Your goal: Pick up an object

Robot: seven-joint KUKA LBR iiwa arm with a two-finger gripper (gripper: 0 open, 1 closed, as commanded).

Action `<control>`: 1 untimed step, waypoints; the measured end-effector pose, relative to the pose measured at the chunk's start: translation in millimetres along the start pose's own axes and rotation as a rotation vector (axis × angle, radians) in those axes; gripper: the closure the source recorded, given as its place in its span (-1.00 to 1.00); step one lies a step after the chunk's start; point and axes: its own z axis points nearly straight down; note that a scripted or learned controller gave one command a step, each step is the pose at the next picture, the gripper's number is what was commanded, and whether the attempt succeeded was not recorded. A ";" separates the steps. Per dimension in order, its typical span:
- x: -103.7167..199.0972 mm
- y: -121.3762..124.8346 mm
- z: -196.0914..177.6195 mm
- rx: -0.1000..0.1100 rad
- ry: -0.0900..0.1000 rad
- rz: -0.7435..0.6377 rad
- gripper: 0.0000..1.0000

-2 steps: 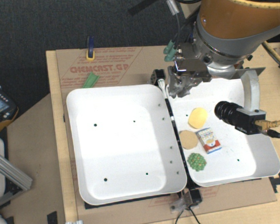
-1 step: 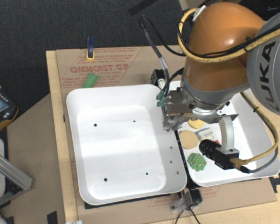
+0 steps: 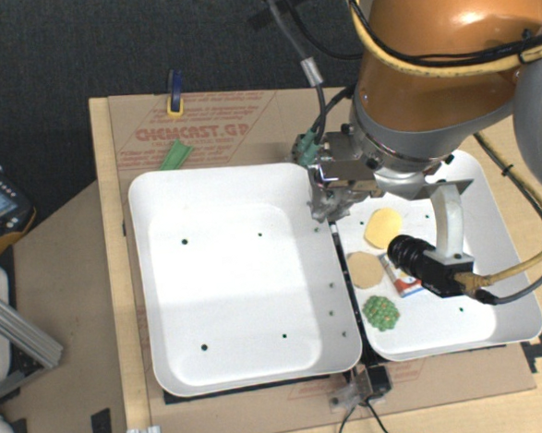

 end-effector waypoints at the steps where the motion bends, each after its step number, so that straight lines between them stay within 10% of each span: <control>1: -70.8 -3.8 125.0 0.022 -0.007 0.013 1.00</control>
